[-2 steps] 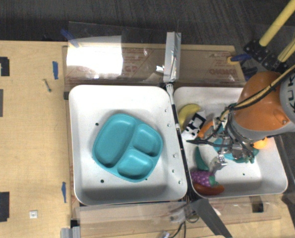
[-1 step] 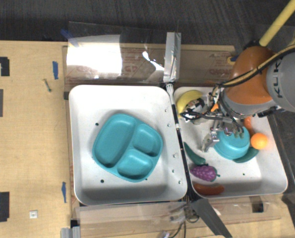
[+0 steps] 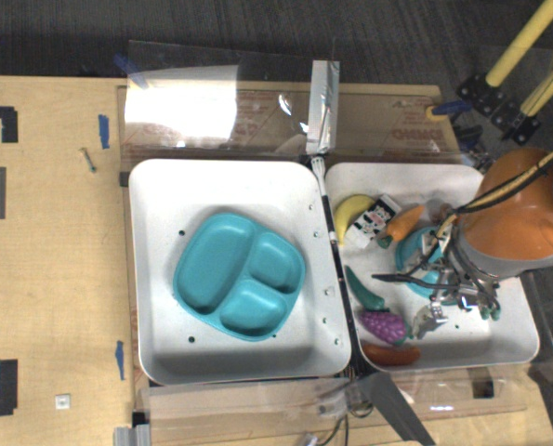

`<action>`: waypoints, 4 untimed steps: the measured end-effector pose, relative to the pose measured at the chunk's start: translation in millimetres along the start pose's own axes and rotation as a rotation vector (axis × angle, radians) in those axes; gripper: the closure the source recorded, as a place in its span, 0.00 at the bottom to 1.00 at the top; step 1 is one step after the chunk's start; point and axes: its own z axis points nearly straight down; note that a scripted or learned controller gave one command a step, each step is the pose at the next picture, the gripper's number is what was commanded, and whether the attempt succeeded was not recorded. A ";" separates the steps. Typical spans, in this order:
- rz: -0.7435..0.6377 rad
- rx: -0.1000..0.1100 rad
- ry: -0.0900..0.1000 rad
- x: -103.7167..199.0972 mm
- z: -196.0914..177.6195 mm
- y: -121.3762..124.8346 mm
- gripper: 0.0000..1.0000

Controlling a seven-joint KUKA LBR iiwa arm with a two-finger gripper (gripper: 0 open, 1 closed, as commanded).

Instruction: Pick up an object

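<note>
Wooden bench [image 3: 44, 277] carries 2 white bins. Well left of the claw, the left bin [image 3: 155, 203] holds 1 teal divided plate [image 3: 240, 274]. In the right bin [image 3: 499, 342], up-left of the claw [image 3: 448, 297], lie 1 banana [image 3: 348, 209] and 1 carrot [image 3: 401, 222]; 1 purple grape bunch [image 3: 384, 324] sits just left-below. Whether the claw is spread or closed, I cannot tell; it hangs low among the clutter.

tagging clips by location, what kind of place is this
Probably a robot lab test bench: two white bins on a plywood bench, toy food such as purple grapes, and a robot arm reaching in.
</note>
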 end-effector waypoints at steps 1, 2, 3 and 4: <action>-0.015 -0.001 -0.004 -59.7 0.6 19.7 0.00; -0.303 -0.017 0.078 -144.3 8.6 11.3 0.00; -0.256 -0.003 0.002 -89.9 1.9 -31.8 0.00; -0.245 -0.004 -0.001 -91.7 1.3 21.8 0.00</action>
